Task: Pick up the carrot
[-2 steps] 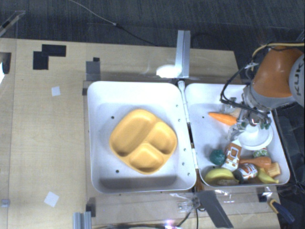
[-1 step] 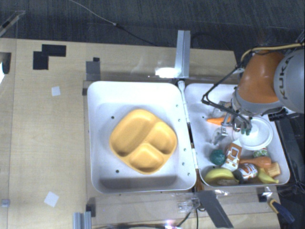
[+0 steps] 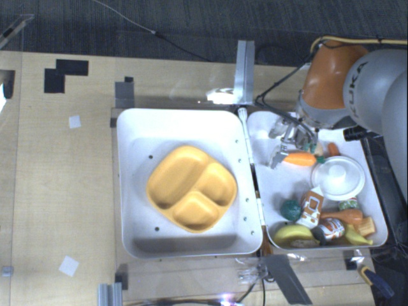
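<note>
Carrot waiting in the right bin, end effector at its tip.

Nearest the camera, along the right bin's (image 3: pixel 268 234) 6 o'clock wall, lie a banana (image 3: pixel 294 234) and other small toys, with a green ball (image 3: pixel 291 210) just above them. Further in sits a white bowl (image 3: pixel 338 176), and at its 10 o'clock the carrot (image 3: pixel 301 160) lies flat, pointing toward 9 o'clock. It looks like a light, stiff, smooth plastic toy, likely to slip, so a pinch across its thicker middle seems safest. The end effector (image 3: pixel 280 144) hovers at the carrot's narrow end, its fingers apparently spread, though the view is blurred. The left bin (image 3: pixel 134 171) holds a yellow divided plate (image 3: pixel 191 187).
</note>
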You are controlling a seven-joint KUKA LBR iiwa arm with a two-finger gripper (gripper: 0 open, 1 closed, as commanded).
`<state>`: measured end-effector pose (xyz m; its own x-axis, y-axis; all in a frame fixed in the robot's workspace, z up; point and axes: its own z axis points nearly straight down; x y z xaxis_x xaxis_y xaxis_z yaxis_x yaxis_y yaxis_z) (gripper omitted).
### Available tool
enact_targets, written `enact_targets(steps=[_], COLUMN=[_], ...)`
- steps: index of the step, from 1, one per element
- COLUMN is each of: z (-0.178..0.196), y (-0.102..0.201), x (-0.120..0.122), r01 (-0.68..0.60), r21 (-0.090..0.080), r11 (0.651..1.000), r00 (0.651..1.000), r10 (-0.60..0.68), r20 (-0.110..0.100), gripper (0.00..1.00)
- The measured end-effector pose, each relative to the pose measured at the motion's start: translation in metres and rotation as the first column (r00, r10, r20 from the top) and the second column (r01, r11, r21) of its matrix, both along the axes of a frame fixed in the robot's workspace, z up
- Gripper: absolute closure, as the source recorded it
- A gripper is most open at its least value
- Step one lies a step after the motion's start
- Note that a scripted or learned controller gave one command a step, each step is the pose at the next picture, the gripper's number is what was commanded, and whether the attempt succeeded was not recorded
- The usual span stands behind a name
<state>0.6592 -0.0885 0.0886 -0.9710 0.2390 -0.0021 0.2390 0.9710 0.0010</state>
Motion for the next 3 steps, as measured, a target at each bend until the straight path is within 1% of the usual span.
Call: enact_targets(steps=[1, 2, 3], z=[0.001, 0.000, 0.014], y=[-0.011, 0.007, 0.008], x=[-0.079, -0.041, -0.037], r01=[0.233, 0.310, 0.302], r21=[0.002, 0.003, 0.005], r11=[0.973, 0.951, 0.953], r00=[0.973, 0.951, 0.953], r10=[-0.233, -0.310, -0.302], r20=[0.011, 0.009, 0.020], gripper=[0.00, 0.00, 1.00])
